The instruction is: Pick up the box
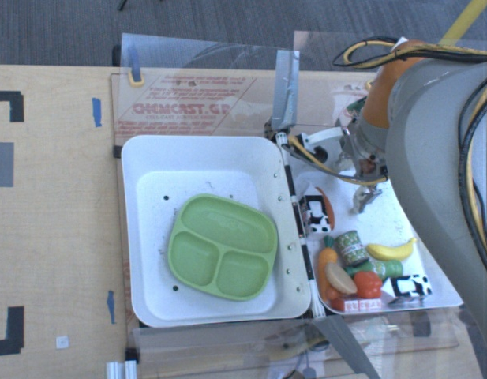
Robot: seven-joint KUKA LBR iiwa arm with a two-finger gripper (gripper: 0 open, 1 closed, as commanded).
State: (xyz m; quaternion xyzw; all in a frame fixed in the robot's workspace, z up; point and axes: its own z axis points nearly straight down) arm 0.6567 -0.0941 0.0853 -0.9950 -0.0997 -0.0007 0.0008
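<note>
Box (315, 215): a small black-and-white one stands in the right bin (387, 221), touching that bin's left wall, with a red-orange piece just behind it. Nothing grips it.

Starting from the left, the wooden surface (54, 212) carries the left bin (127, 212), and a green plate (221, 247) with three compartments lies flat in it. Right of the shared wall, the right bin's front half is crowded with a carrot (328, 256), a can (351, 248), a banana (391, 250) and a tomato (368, 283), all packed close. A second box (409, 287) with the same pattern lies near the front right corner. The end effector (366, 200) hangs over the bin's back half, right of the first box and apart from it. Whether it is released or clenched cannot be told. The grey arm (440, 164) fills the right side.
</note>
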